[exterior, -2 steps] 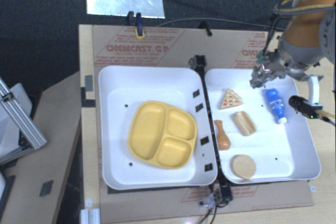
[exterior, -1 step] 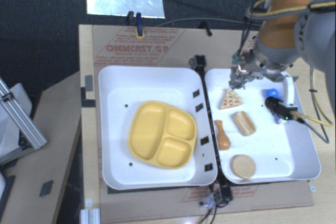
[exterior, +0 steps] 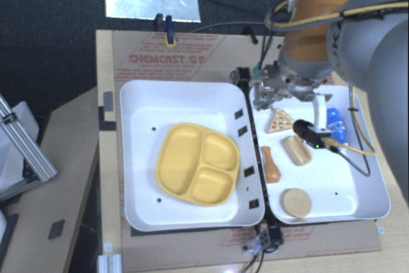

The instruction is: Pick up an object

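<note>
Grey two-finger gripper hangs over the right white bin's upper-left corner; jaw state cannot be told. Triangular tan pizza-slice toy lies just below-right of it, point toward the gripper.

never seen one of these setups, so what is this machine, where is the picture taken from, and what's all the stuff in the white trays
This is a factory-style robot arm, grey with an orange band, reaching in from the right. At its end sits a two-finger gripper, hanging over the top left corner of the right tray; whether it holds anything cannot be seen. One fixed camera looks down at a slant on a bench with two shallow white bins. The left bin holds a yellow plastic plate with three compartments. The right bin holds a triangular pizza-slice toy, a tan cylinder-shaped block, a small orange-brown piece, a round beige disc and a blue object.
</note>
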You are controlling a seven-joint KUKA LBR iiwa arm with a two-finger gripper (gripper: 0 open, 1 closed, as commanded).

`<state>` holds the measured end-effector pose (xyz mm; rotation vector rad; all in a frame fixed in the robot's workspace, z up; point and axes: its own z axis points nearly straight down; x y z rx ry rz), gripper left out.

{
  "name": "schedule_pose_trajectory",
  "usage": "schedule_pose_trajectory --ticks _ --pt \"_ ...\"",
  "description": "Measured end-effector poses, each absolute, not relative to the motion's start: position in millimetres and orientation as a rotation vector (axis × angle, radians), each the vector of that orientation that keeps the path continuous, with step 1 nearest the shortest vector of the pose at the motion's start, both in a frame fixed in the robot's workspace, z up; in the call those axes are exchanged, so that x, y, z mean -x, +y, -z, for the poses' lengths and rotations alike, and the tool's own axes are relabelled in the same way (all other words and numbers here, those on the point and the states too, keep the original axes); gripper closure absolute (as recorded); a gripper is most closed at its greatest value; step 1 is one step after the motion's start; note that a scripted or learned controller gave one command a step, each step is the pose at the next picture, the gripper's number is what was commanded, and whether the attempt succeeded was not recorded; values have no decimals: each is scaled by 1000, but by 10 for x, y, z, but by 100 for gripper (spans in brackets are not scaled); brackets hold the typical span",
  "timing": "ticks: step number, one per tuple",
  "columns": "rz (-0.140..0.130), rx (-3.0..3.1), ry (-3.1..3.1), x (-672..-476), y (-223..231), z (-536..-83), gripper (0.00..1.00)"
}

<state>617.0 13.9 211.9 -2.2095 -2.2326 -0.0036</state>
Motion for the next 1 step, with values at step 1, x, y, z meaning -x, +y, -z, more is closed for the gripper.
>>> schedule_pose_trajectory --ticks 1 --pt "5 2209 -2233 -6151 765 -2106 100"
